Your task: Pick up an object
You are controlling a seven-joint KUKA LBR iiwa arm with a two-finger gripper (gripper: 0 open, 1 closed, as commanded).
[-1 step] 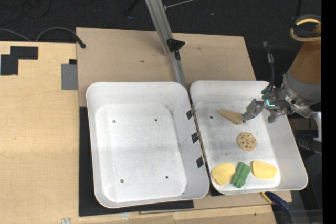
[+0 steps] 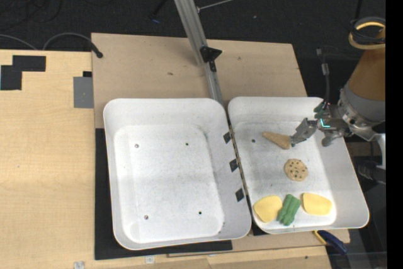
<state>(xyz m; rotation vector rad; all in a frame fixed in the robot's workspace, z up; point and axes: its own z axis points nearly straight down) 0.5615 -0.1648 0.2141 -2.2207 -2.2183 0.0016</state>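
Observation:
The right bin (image 2: pixel 343 164) holds several small items. A tan wedge-shaped piece (image 2: pixel 276 139) lies near its middle. Below it sits a round chocolate-chip cookie (image 2: pixel 295 169). Along the front wall lie a yellow piece (image 2: pixel 267 208), a green piece (image 2: pixel 289 209) and another yellow piece (image 2: pixel 316 203). My gripper (image 2: pixel 312 138) hangs low over the bin's right side, open, its fingers spread. The left fingertip (image 2: pixel 296 139) is right at the tan piece's right end. Nothing sits between the fingers.
The left bin (image 2: pixel 119 135) stands beside the right one, joined by black clips (image 2: pixel 234 164). A slanted aluminium rail (image 2: pixel 189 16) rises behind the bins. Wooden bench boards lie to the left and behind.

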